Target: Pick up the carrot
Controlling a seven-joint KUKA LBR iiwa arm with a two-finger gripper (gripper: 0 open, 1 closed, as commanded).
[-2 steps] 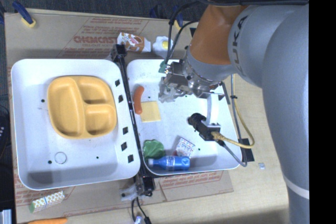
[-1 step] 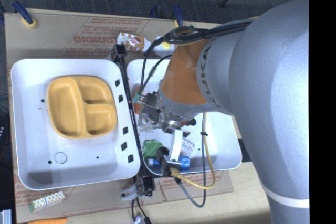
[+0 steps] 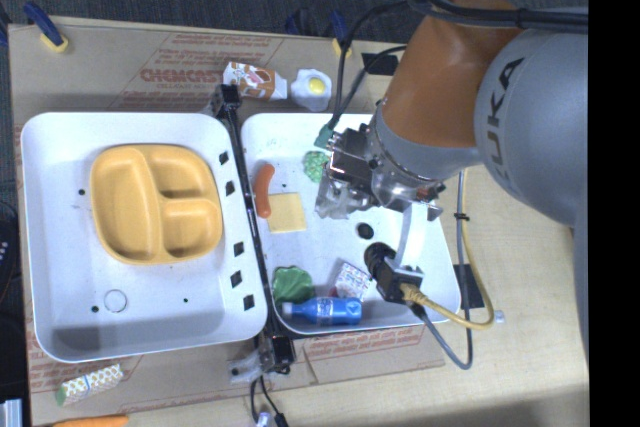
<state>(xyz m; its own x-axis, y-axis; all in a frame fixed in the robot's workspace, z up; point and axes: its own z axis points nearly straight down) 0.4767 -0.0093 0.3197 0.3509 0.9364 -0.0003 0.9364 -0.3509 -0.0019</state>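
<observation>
The carrot [image 3: 263,190], a short orange-red stick, lies near the left wall of the right bin [image 3: 440,265], pointing roughly front to back. My gripper [image 3: 333,199] hangs over the middle of that bin, to the right of the carrot and apart from it, with a yellow cheese slice [image 3: 288,212] between them. The grey and orange wrist hides much of the bin's back right part. Nothing is seen held in the gripper.
In the right bin lie a green leafy item [image 3: 292,283], a blue bottle [image 3: 325,310], a small wrapped packet [image 3: 350,277] and a green piece [image 3: 316,163] by the gripper. The left bin [image 3: 50,245] holds a yellow divided tray [image 3: 155,203]. Small items sit behind the bins.
</observation>
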